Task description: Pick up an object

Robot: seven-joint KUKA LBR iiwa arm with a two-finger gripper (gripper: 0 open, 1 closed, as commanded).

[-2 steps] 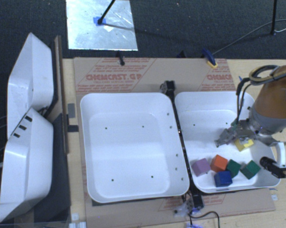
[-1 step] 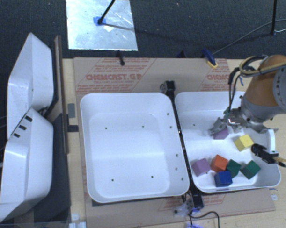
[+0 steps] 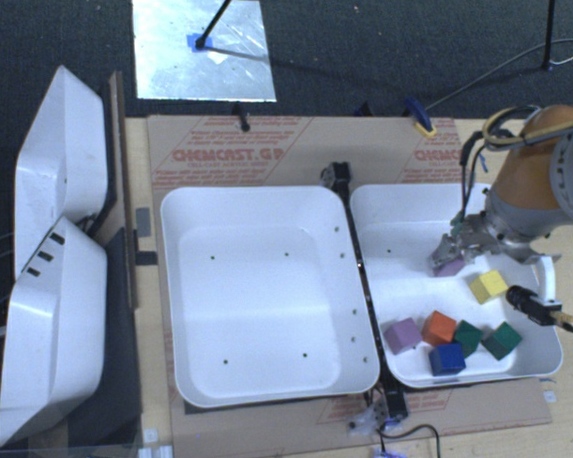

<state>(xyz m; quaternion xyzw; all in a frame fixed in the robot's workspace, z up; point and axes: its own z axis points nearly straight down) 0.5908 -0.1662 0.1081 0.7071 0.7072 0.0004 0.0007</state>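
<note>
Right bin [image 3: 398, 210]: yellow [image 3: 488, 285], orange [image 3: 439, 327], blue [image 3: 447, 359], green [image 3: 502, 340] and purple blocks [image 3: 401, 335] toward 5 o'clock; gripper [image 3: 453, 255] over a pink block [image 3: 447, 265], grip state indeterminable. Left bin [image 3: 260, 290] adjoins.

Arm [image 3: 534, 182] bent low, wrist angled down leftward.

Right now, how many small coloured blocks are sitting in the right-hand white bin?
7 visible: a pale purple block at the gripper, a yellow block, a lilac block, an orange block, a blue block, two green blocks. The arm may hide more.
</note>
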